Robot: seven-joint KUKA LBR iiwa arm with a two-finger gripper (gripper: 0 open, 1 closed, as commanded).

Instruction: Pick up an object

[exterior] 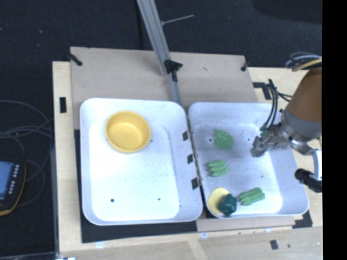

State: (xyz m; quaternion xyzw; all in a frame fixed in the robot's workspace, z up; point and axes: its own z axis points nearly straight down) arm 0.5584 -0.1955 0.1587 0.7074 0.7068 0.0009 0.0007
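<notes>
The right bin [282, 199] holds a green leafy toy [222, 139], a lighter green ridged piece [217, 168], a green pickle-like piece [251, 196] and a small yellow cup [217, 200] with a dark green object [228, 204] in it. My gripper [259, 145] hovers over the right part of that bin, right of the leafy toy and apart from it. Nothing shows between its fingers. A yellow bowl [128, 131] sits in the left bin [135, 199] at its upper left.
A grey metal pole [154, 28] slants up from the back of the bins. The arm's orange band [308, 96] is at the right edge. A handheld controller [10, 183] lies off the bench at the left.
</notes>
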